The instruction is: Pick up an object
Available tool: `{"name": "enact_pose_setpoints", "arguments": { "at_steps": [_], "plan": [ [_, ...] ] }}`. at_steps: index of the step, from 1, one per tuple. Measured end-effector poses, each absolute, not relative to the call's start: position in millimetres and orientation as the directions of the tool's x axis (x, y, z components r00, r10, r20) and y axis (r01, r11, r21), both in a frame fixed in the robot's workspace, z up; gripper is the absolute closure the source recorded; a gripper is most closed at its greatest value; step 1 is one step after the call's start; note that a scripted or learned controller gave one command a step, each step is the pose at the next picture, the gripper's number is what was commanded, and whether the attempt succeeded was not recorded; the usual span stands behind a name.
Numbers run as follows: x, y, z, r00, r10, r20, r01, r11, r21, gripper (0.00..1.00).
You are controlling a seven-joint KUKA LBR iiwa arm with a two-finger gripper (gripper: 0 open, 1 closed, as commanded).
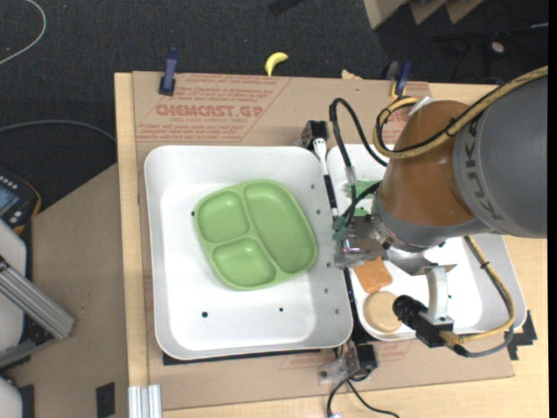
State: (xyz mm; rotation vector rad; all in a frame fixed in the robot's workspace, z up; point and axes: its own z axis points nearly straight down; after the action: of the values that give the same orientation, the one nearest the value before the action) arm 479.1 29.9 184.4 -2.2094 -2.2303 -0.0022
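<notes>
A green divided plate lies in the middle of the left bin. The arm hangs over the right bin, above an orange piece and a tan round object near its front-left corner.

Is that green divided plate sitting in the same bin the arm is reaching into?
No. The green divided plate lies in the left bin, while the arm hangs over the right bin.
</notes>
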Motion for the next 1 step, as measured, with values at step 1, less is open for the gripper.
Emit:
{"name": "enact_pose_setpoints", "arguments": {
  "at_steps": [1],
  "plan": [
    [481.6, 41.7, 363.6, -0.004, 1.0, 0.004, 1.0, 0.004, 0.02, 1.0]
  ]
}}
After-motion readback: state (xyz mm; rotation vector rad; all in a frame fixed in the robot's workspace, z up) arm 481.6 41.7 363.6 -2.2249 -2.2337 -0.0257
